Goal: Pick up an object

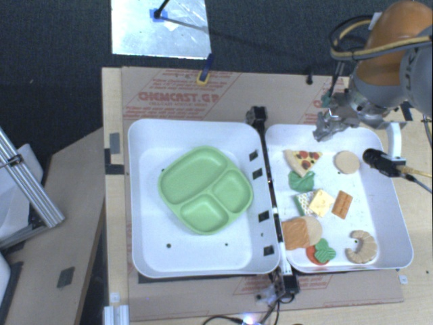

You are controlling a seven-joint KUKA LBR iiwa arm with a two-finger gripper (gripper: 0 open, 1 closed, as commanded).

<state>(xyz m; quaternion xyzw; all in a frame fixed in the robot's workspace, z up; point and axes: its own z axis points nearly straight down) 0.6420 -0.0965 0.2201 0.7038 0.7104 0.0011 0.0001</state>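
My hand [327, 126] hovers over the right bin's [399, 212] far edge, above the pizza slice [303, 160]; I cannot tell its state. Green divided plate [205, 189] sits in the left bin [145, 181].

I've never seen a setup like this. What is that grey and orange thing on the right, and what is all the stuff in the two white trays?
You are looking down at a slant from one camera fixed above a bench. The grey and orange thing is a robot arm reaching in from the right. At its end sits a gripper, which hangs above the far edge of the right bin. Nothing is seen in its grasp.

The left bin holds a green divided plate. The right bin holds toy food: a pizza slice, a round cookie, a cheese wedge, a croissant and some other pieces. The arm's job is to pick one up.
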